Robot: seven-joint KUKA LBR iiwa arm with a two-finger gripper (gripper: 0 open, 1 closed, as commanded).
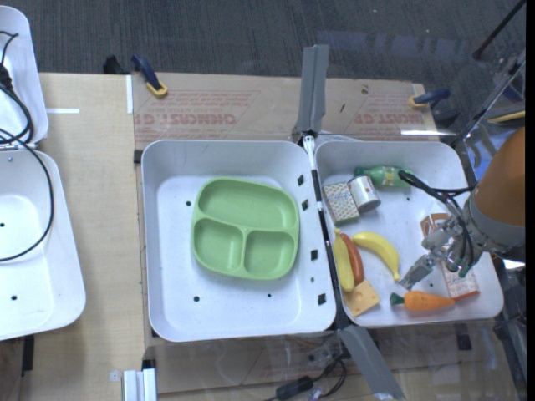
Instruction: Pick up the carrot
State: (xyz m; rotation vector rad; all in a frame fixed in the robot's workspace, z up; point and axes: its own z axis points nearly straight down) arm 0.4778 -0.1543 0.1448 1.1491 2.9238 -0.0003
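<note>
I can't tell if the pincer (426,266) is apart or together; too small, blurred. Carrot (425,302) lies just below it, free, near the right bin (478,312) front wall. Risk, I judge: a descent skids off the carrot's round side or snags the carton (459,281) just right of the pincer. Counts: two bins, one green plate (246,227) far left, one banana (379,250) left, one carrot.

One fixed camera looks down at a slant, seemingly from moderate height, on both white bins (159,249).
</note>
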